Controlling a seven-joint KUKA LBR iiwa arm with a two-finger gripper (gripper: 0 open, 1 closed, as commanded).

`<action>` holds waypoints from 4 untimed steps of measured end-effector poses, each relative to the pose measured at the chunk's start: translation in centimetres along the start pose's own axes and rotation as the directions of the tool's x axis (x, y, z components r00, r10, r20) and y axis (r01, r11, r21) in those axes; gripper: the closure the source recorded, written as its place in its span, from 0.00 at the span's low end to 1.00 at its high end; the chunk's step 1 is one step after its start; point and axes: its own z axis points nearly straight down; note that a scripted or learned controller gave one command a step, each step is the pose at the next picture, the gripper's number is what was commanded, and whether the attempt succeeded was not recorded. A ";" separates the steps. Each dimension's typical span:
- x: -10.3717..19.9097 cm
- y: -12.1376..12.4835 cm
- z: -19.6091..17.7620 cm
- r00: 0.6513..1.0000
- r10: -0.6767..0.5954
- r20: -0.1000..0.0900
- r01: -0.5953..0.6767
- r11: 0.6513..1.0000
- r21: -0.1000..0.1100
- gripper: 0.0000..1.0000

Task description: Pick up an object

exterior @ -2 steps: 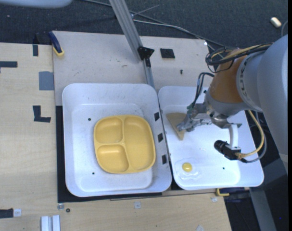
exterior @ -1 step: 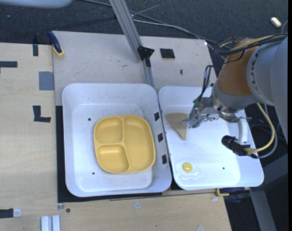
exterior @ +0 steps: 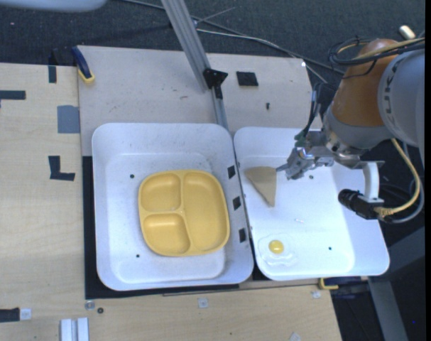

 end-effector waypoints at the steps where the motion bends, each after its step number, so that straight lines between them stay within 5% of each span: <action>1: 0.0 0.0 -1.5 1.000 0.000 -0.001 0.000 1.000 0.002 1.00; 4: 15.9 2.4 -2.1 1.000 -0.007 -0.002 0.007 1.000 0.003 1.00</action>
